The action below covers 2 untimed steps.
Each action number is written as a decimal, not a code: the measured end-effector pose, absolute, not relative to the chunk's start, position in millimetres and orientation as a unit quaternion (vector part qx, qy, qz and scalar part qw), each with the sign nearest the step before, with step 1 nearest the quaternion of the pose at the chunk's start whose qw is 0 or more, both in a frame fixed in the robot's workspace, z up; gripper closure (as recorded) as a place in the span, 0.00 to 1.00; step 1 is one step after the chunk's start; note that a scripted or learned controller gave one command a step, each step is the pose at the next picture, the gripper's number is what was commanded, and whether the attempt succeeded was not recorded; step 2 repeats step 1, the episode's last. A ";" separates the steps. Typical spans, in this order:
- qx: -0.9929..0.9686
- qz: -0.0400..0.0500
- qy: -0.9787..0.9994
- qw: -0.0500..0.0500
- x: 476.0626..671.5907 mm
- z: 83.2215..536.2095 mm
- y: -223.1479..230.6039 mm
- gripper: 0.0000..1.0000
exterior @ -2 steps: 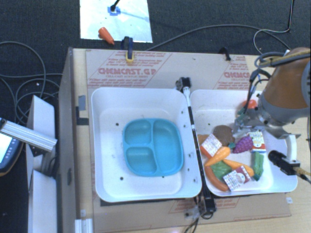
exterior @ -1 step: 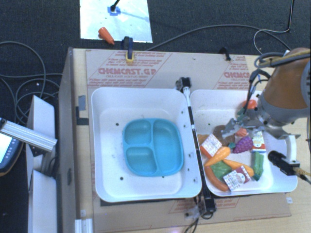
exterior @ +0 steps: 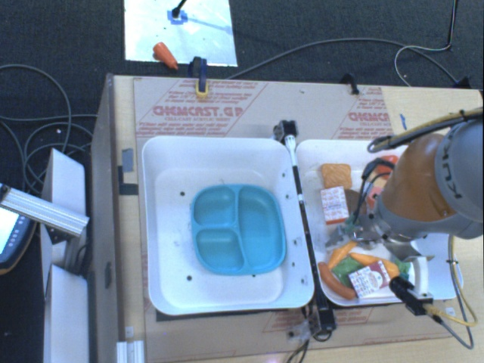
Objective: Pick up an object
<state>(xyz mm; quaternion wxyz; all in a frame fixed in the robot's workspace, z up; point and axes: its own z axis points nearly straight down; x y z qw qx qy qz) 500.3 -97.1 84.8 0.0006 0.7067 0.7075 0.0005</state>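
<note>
Nearest: red-labelled packet [exterior: 369,281] beside carrot [exterior: 364,259] in right bin [exterior: 446,244]. Probably light, crinkly, slippery; best pinched across short edges. Gripper [exterior: 355,229] above; opening impossible to tell.

Board [exterior: 227,104] under bins: red print "CHEMCAST GP", repeated at right, partly cut. Food packet labels too small.

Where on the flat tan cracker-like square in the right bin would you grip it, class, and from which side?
Grip the flat tan cracker-like square across its two opposite side edges, coming straight down from above. It lies flat on the floor of the right white bin, so only its edges offer purchase. Its left side and far side look open; a white packet with red print sits just below it, so avoid closing along that edge.
</note>
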 end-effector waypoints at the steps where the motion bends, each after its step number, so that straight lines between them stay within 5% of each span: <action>1: 0.706 0.002 0.708 0.002 501.5 95.4 -96.9 1.00; 2: 0.706 0.002 0.708 0.002 501.5 95.4 -96.9 1.00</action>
